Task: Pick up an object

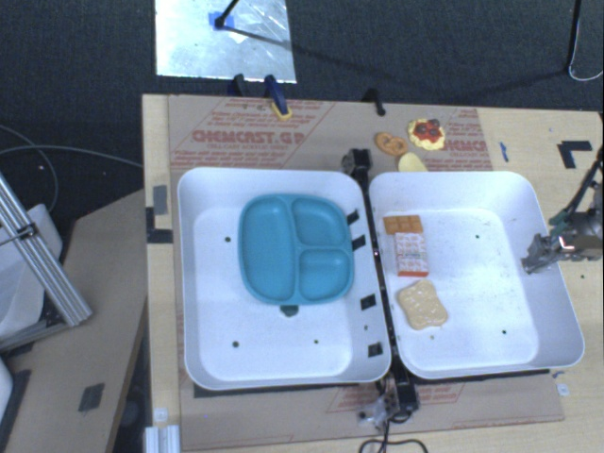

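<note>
Camera view takes in both bins from above, and nearest the bottom of it the right bin (528,347) carries the likely targets, all gathered along its left side by the divider. Closest is a pale biscuit (421,305), lying flat; just beyond it a small red-and-white packet (411,254), and touching that packet's far end an orange cracker (403,225). Laid flat and apart from the bin walls, each looks reachable from straight above, though flat thin pieces give two fingers little to bite on, so I judge the packet or the biscuit the easier pick. To their left, the left bin (208,347) holds a blue tray (294,249) with three compartments, sitting roughly in its middle; it is broad and would be awkward to grasp. Farther off, on the cardboard (245,125) beyond the bins, lie a pretzel (389,143), a red-topped toy pastry (427,133) and a pale yellow piece (411,163) against the right bin's far rim, outside either bin and so probably not meant for picking. The gripper (545,251) sits at the right bin's right rim, well apart from the three pieces, reaching in from the right at about mid-height of the bin; nothing is seen between its fingers, and how far they are parted cannot be told at this size. No grasp has begun.
</note>
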`<state>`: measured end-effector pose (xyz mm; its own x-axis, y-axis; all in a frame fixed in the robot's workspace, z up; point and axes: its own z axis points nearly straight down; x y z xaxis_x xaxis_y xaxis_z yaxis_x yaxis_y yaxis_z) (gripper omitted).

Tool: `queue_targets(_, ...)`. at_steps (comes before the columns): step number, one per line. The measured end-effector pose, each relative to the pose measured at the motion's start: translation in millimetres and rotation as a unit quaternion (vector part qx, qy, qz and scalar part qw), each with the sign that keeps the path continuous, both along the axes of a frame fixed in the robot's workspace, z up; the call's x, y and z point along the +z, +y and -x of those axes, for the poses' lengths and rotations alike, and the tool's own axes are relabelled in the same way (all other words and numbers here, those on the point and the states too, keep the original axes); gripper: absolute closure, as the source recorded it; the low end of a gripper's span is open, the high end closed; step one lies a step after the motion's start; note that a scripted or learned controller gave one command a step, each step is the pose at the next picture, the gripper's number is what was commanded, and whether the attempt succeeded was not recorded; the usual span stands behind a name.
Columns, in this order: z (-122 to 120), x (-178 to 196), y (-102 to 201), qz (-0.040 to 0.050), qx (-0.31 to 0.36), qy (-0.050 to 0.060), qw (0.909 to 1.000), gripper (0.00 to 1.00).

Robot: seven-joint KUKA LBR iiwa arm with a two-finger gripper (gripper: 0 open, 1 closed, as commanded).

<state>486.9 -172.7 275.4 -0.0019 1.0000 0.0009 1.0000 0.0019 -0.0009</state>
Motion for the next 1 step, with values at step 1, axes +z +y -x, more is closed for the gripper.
queue_targets(1, 0.4, -25.6, -7.2, 0.0004, -0.001, 0.0, 1.0, 1.0)
